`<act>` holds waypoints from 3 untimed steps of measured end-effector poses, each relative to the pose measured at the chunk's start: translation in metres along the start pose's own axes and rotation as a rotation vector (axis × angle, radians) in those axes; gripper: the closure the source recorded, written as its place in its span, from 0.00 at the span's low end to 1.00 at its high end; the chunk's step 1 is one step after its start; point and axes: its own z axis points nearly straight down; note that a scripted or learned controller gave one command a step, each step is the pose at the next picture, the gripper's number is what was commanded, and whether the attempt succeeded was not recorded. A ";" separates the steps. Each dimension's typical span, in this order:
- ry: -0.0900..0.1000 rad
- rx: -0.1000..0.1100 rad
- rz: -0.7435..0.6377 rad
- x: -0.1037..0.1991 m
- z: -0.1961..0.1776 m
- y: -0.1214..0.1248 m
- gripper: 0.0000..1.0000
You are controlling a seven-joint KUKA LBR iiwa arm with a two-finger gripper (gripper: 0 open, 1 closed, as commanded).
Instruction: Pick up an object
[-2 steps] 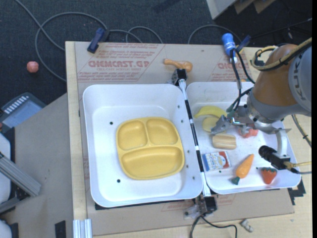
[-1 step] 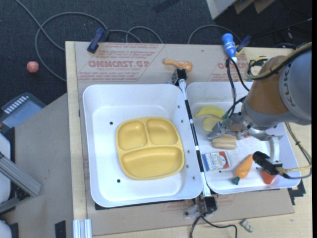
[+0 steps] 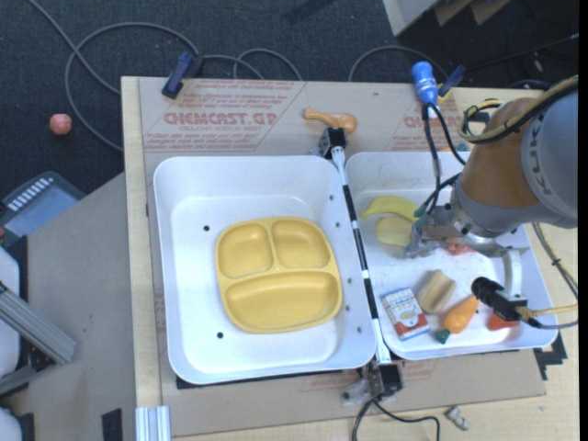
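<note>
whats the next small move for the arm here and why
Probably a short straight descent. The gripper hangs in the right white bin at the edge of the pale yellow banana-shaped toy, the nearest object. The carrot toy and small picture box lie nearer the front.

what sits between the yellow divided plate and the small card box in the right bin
In the camera view, the two bins' adjoining rims run between the yellow divided plate and the small card box; otherwise just bare white bin floor.
</note>
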 end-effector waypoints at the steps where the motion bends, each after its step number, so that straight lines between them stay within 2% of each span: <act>1: 0.000 0.000 0.000 0.000 0.000 0.000 0.00; 2: -0.002 -0.002 -0.001 -0.033 -0.069 0.079 0.00; 3: 0.001 0.002 -0.002 0.021 0.010 0.076 0.00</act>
